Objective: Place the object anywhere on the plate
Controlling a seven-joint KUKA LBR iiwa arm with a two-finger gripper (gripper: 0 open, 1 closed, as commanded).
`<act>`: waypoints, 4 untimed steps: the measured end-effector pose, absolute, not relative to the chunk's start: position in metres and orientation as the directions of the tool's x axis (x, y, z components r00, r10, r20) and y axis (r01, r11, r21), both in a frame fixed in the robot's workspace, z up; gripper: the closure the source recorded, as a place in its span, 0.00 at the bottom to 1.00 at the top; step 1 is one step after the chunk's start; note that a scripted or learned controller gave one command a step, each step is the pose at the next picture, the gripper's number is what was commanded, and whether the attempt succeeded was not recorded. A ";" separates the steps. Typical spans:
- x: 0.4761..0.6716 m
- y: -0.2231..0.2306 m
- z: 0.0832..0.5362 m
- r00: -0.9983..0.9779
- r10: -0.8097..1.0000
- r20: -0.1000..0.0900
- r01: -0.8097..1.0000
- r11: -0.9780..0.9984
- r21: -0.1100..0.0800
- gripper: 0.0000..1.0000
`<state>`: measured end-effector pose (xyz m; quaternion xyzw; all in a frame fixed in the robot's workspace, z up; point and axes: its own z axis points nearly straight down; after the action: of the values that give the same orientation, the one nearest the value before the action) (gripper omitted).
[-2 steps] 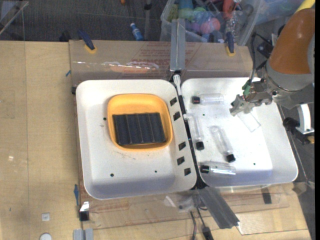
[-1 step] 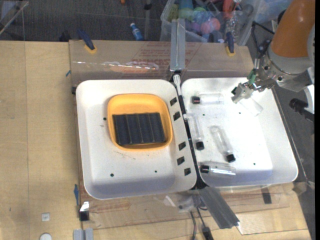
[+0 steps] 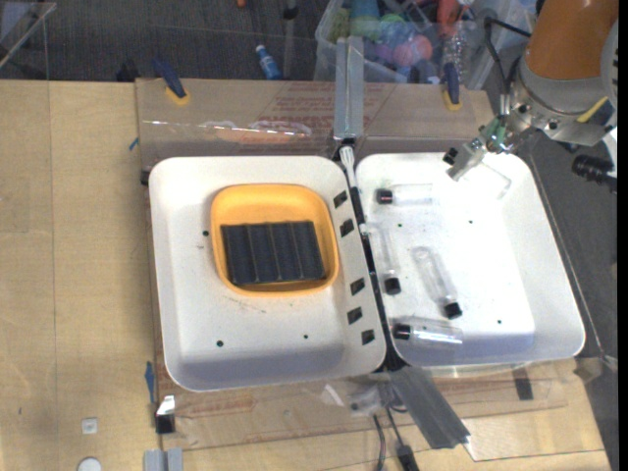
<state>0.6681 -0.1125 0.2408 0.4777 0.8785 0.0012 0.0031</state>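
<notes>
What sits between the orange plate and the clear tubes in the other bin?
In the camera view, the raised divider where the two bins meet, with black clips along it, lies between the orange plate and the clear tubes.

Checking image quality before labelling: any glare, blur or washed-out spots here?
Camera view: the right bin is overexposed, so its clear tubes almost vanish; the end effector looks soft; the orange plate with its dark ridged object is crisp.

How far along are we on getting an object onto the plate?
Nothing delivered: the yellow plate in the left bin bears only a dark ridged insert. The end effector sits at the right bin's far edge. Clear tubes lie there; pick and transfer remain.
</notes>
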 end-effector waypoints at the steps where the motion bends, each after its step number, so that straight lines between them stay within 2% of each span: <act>1: 0.668 -0.107 0.262 -0.678 0.735 -0.006 0.735 0.678 0.005 1.00; 2: 0.661 -0.103 0.283 -0.734 0.679 -0.007 0.679 0.734 0.004 1.00; 3: 0.659 -0.164 0.389 -0.893 0.450 -0.010 0.450 0.893 0.003 1.00; 4: 0.656 -0.224 0.437 -0.976 0.217 -0.011 0.217 0.976 0.000 1.00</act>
<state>0.6560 -0.2241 0.4374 0.1093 0.9940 -0.0005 0.0057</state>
